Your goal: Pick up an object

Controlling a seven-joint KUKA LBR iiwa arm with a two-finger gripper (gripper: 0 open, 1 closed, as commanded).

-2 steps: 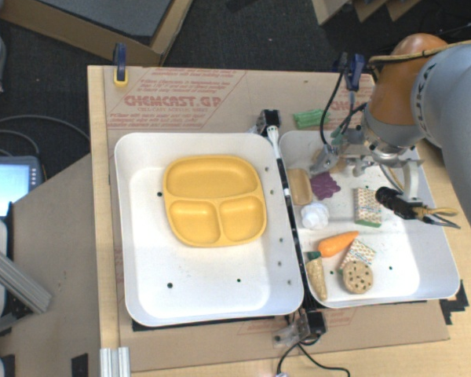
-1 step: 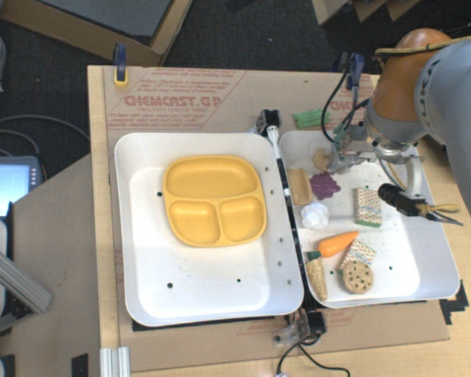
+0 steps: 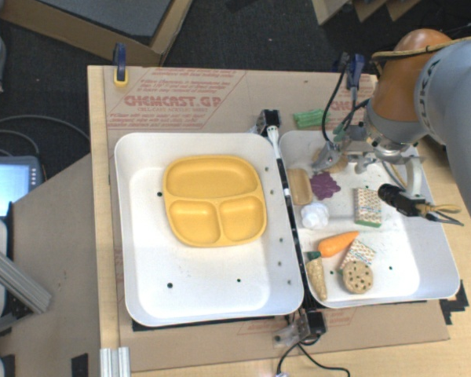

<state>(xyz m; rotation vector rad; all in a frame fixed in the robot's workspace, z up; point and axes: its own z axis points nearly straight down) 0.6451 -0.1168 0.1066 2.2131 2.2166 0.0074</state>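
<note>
Cookie sits at 6 o'clock in the right bin, nearest the lens, with a pale bread stick just beside it at 9 o'clock. Carrot lies at 11 o'clock from the cookie, and a patterned cracker is touching the cookie's far edge. White lump is near the bin's 9 o'clock wall. Speckled box is mid-bin. Purple bunch and tan block sit side by side toward 10 o'clock. Left bin bears one yellow divided plate.

Gripper hangs over the right bin's 11 o'clock corner, at 1 o'clock from the purple bunch and close to it. Can't tell if it is released or clenched, since the wrist hardware hides that. Nothing is seen held. No object is picked yet. The likely target is the purple bunch, which lies in the bin.

Risks, judged from the layout:
- The bunch is small and lumpy. A slightly off-centre close could pinch one edge and let it roll out.
- The tan block is just beside it at 9 o'clock, so a descent drifting that way could catch both or shove the block against the wall.
- The far bin wall is near. Coming down too far toward 12 o'clock could hit the rim.
- Cluttered bin, so a sweep toward 6 o'clock would knock the white lump.
</note>
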